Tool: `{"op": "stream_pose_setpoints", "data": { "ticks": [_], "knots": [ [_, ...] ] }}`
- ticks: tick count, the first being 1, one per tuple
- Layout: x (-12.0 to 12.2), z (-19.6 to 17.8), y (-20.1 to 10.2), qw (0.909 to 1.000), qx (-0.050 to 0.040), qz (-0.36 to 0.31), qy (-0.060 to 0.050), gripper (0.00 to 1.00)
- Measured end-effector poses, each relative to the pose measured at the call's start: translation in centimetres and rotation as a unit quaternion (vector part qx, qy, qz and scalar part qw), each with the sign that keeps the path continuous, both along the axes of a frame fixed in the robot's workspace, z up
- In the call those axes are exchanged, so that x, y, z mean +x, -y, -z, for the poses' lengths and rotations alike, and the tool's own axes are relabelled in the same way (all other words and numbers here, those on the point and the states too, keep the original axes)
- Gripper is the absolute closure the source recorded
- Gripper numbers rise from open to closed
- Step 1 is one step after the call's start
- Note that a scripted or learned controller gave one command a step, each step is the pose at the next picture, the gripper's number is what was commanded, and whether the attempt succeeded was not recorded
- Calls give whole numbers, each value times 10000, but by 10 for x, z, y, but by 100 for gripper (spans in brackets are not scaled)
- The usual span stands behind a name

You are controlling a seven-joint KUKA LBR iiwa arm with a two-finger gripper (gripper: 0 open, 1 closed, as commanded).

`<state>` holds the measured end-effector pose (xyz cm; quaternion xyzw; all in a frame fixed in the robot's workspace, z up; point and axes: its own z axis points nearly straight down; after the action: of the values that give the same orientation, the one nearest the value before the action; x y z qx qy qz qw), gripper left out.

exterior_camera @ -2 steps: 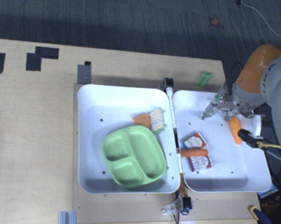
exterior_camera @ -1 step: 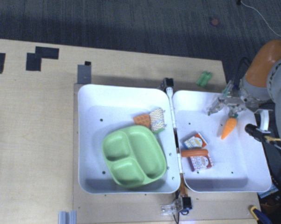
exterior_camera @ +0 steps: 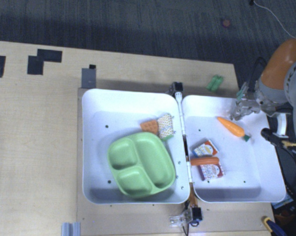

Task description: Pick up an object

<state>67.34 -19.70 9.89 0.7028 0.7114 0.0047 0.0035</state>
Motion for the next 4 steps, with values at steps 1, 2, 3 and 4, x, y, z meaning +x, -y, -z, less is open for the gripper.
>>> {"op": "stream_pose_setpoints", "data": {
  "ticks": [1, 2, 3, 4],
  "knots": [
    [0, 0, 0, 10000, 0, -4, -2, 0],
    [2, -12, -1, 10000, -9, -19, 27, 100],
    [2, -12, -1, 10000, -8, -23, 24, 0],
    [-4, 15, -36, 10000, -5, 37, -45, 0]
  ]
}}
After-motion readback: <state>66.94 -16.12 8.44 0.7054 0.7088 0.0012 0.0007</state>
